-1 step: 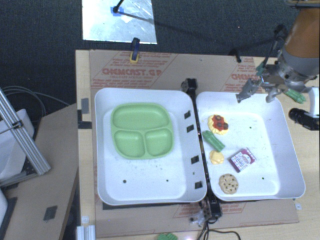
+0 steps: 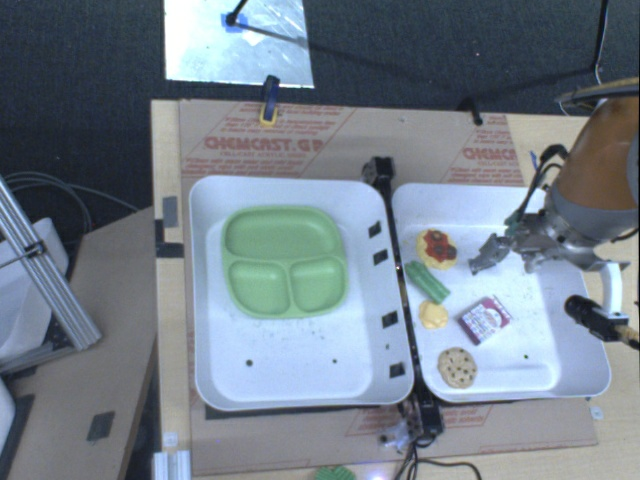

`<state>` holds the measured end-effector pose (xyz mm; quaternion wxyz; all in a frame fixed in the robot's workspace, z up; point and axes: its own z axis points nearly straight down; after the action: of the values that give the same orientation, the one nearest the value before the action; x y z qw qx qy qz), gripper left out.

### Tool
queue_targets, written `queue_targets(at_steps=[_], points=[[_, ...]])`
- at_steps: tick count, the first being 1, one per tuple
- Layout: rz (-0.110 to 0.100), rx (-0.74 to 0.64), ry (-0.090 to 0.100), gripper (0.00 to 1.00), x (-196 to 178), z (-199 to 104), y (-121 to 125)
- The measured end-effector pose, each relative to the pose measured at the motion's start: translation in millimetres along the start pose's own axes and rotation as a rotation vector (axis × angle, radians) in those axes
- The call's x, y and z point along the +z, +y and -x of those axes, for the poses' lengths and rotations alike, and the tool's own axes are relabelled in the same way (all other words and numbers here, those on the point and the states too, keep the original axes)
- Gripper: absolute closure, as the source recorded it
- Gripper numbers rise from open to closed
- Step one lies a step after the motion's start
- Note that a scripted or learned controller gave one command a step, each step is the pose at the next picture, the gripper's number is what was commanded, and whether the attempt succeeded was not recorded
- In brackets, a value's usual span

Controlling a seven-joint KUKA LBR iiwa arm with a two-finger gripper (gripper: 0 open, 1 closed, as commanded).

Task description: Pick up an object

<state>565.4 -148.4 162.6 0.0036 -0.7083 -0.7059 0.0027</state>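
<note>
Nothing gripped yet; pick not started. Claw (image 2: 487,259) hangs over right bin (image 2: 575,368), finger state cannot be told. Nearest target, pizza-slice toy (image 2: 437,248), lies at its 9 o'clock, just beside.

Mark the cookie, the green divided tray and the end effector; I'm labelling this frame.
cookie (image 2: 458,367), camera view, middle of its top face.
green divided tray (image 2: 285,260), camera view, ridge between compartments.
end effector (image 2: 487,259), camera view, at its fingertips.

One fixed camera looks down aslant, seemingly from moderate height, on both white bins (image 2: 300,388).
</note>
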Motion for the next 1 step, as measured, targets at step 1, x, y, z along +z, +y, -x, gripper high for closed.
queue_targets(at_steps=[1], points=[[0.011, -0.008, -0.002, 0.0, 81.0, -9.5, 40.1]])
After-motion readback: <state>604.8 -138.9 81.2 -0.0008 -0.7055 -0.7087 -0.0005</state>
